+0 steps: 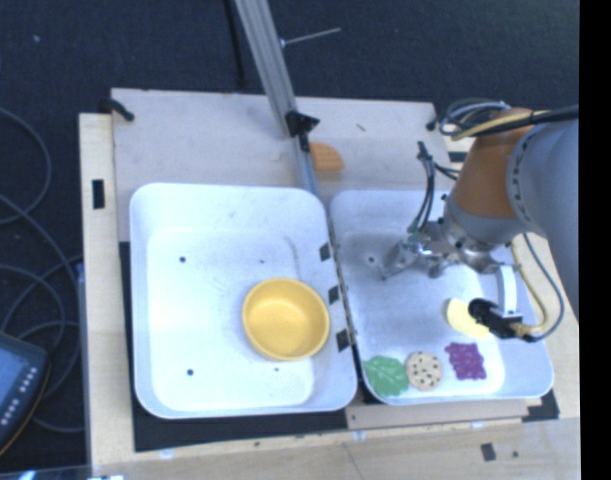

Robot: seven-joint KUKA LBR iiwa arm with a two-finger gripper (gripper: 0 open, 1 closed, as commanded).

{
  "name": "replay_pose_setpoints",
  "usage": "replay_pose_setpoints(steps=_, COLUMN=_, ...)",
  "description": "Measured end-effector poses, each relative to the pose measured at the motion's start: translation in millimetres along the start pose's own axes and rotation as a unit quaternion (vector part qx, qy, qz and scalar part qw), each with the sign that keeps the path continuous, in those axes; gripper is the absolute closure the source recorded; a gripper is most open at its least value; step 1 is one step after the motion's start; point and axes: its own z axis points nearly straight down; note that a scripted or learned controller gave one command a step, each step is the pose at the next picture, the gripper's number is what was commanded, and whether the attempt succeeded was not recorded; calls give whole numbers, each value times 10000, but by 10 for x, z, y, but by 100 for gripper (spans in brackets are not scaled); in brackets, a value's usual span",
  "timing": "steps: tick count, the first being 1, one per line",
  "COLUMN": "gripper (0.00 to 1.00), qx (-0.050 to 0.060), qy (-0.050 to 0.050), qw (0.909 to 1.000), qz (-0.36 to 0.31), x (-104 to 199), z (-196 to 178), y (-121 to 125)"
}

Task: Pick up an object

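Over right bin (pixel 357 218): gripper (pixel 397 262) low above bare floor, jaw state cannot tell. Along front wall: green piece (pixel 386 374), cookie (pixel 423 370), purple piece (pixel 466 360). Yellow item (pixel 461 314) partly under arm cabling. Left bin (pixel 175 218): yellow bowl (pixel 285 318).

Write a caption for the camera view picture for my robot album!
Robot tool over the right bin, yellow bowl in the left bin.

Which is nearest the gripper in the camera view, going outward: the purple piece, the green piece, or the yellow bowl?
From the gripper:
1. Green piece and purple piece, both at the right bin's front edge, too close to call.
2. Yellow bowl, across in the left bin.
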Motion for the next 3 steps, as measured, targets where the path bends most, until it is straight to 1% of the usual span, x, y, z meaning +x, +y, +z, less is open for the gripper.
replay_pose_setpoints(steps=1, gripper=100, qx=-38, qy=-2, qw=10000, qz=18, x=-13, z=-143, y=18)
replay_pose_setpoints(steps=2, gripper=100, qx=-54, qy=-1, qw=10000, qz=-9, x=-31, z=-793, y=56)
replay_pose_setpoints(steps=3, gripper=100, qx=-50, qy=0, qw=10000, qz=-14, x=-40, z=-1263, y=3)
